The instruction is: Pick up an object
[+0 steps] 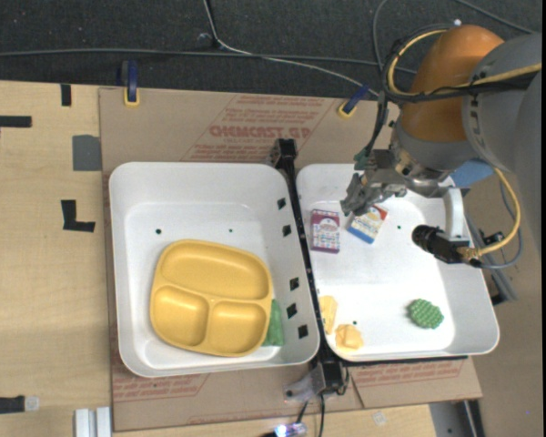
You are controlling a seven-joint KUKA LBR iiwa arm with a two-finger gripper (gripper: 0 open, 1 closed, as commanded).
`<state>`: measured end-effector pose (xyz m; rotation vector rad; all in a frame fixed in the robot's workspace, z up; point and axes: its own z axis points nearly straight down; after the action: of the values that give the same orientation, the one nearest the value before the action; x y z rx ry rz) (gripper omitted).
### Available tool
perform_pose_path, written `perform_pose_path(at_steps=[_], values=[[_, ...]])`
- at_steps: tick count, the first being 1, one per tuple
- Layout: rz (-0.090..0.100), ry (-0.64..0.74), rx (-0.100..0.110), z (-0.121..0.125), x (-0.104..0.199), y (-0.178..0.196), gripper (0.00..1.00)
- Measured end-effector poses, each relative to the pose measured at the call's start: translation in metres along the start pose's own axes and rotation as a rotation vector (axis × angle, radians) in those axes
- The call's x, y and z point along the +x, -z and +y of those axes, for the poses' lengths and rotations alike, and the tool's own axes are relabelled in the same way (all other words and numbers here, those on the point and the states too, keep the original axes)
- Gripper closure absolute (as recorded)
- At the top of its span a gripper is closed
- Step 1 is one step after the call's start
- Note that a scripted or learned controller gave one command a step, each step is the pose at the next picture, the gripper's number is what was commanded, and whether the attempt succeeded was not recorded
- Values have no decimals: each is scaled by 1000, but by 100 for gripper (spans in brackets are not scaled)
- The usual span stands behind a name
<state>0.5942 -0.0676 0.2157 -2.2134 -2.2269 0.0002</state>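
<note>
Blue-white packet (367,225) beneath gripper (362,200)

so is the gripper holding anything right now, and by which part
Cannot be told: the gripper sits right over the small blue-and-white packet, but no grip shows.

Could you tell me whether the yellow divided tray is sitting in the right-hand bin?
No, the yellow divided tray lies in the left bin, while the right bin holds smaller items.
</note>
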Motion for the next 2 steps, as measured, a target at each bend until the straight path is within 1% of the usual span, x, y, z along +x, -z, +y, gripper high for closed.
perform_pose_path(at_steps=[1, 2], values=[[1, 2, -1, 1, 61, 9, 100], [0, 1, 0, 3, 114, 18, 100]])
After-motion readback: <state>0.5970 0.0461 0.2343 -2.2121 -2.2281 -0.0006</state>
